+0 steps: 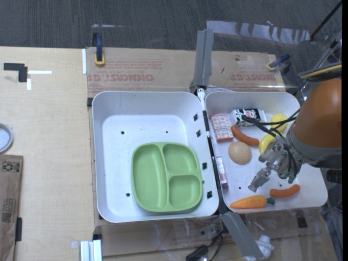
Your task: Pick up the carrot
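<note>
1 carrot (249, 202) lies at the near edge of the right bin (312, 200), stem end rightward | gripper (260, 181) hovers just above it, jaw opening cannot be told, nothing seen held | advice: descend over mid-body, close across its width | counts: 2 bins, 1 green tray (166, 175), 2 sausages (244, 136), 1 ball (240, 153)
</note>
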Robot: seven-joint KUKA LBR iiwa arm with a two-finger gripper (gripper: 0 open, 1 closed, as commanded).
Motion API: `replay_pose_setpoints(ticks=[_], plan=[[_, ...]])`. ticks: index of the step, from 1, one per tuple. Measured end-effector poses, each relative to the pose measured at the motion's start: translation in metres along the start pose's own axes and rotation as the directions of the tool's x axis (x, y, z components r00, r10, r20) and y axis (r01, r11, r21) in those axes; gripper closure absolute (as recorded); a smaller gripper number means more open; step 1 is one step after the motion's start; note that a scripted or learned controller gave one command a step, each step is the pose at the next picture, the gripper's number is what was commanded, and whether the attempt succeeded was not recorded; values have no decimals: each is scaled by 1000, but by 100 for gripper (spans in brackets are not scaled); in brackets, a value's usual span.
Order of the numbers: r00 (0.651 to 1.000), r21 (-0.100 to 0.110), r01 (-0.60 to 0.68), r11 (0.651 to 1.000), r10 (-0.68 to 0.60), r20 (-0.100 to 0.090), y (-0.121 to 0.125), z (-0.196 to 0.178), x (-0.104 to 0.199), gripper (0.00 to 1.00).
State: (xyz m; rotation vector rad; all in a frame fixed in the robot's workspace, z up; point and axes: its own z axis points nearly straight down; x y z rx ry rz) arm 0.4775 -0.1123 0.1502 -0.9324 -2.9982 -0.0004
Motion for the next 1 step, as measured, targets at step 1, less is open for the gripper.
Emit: replay_pose_setpoints(ticks=[1], plan=[[922,0,387,922,-387,6,-48,-39,-90,0]])
